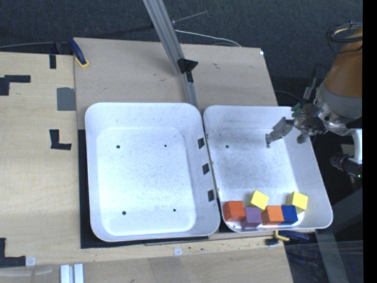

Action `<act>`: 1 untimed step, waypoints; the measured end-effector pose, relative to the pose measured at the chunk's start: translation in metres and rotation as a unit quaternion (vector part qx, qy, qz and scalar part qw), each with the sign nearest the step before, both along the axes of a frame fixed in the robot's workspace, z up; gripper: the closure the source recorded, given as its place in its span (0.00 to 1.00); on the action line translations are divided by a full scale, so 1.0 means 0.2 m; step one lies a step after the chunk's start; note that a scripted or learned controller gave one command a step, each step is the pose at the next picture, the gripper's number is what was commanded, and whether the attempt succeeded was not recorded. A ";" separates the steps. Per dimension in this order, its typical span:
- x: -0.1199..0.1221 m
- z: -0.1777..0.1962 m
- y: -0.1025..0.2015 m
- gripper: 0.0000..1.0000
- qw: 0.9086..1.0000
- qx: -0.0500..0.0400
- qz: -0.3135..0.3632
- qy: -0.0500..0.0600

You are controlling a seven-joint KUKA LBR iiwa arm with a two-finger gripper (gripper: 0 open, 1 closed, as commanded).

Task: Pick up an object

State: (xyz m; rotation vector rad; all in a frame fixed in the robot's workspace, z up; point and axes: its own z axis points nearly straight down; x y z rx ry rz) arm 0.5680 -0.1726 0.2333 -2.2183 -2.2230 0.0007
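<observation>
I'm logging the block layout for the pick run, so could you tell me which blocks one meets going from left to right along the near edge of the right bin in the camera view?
Orange block → purple block → second orange block → blue block → yellow block. The other yellow block sits above the purple-orange gap, so I leave it unplaced.

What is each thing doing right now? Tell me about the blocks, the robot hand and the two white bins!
gripper: up over the right bin, touching no block.
right bin: holds all the blocks at its near edge.
left bin: sits flat beside the right bin.
yellow blocks: two, lying loose.
orange blocks: two, lying in the row.
purple block: between the orange ones.
blue block: beside an orange one.
</observation>
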 end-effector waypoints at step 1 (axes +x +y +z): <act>0.04 -0.57 0.13 0.00 1.000 0.001 0.000 0.004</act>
